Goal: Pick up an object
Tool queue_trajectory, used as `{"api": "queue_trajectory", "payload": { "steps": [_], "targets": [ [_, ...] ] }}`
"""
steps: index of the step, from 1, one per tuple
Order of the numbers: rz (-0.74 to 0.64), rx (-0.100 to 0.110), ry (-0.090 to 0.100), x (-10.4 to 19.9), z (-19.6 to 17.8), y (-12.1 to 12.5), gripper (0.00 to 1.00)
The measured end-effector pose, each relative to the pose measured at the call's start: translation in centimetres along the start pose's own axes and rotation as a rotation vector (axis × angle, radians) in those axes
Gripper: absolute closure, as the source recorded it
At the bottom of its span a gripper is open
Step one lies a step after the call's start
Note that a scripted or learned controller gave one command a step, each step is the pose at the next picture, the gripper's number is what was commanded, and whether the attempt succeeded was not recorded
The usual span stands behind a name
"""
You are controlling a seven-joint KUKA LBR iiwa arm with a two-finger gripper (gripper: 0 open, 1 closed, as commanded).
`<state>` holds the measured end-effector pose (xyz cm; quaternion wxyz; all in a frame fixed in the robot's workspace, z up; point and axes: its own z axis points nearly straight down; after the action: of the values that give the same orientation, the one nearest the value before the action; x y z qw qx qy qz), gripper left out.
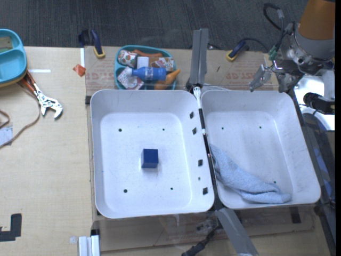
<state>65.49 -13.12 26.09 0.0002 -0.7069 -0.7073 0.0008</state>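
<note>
Blue cube [150, 158] sits alone on the floor of the left bin [106, 191], slightly below that bin's middle, resting flat with its edges roughly square to the bin walls; it is compact, so no long axis stands out. It lies well apart from the gripper [272, 74], which hangs above the far rim of the right bin [306, 180], near its upper right corner, under the arm's orange band. Whether those jaws are spread or pressed together cannot be told, and nothing shows between them. A crumpled light blue cloth [242, 179] lies along the near left side of the right bin. Beyond the left bin, on the desk [42, 169], stands a small teal tray [145, 68] of mixed items, and a wrench [47, 103] lies farther left.
</note>
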Motion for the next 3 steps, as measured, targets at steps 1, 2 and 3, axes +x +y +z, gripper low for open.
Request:
{"api": "queue_trajectory", "payload": {
  "steps": [1,2,3],
  "targets": [
    [-0.07,-0.004,0.0,-5.6,16.8,-2.9,0.0],
    [-0.07,-0.003,0.0,-5.6,16.8,-2.9,0.0],
    [-0.076,-0.004,-0.001,-1.3,16.8,0.5,0.0]
  ]
}}
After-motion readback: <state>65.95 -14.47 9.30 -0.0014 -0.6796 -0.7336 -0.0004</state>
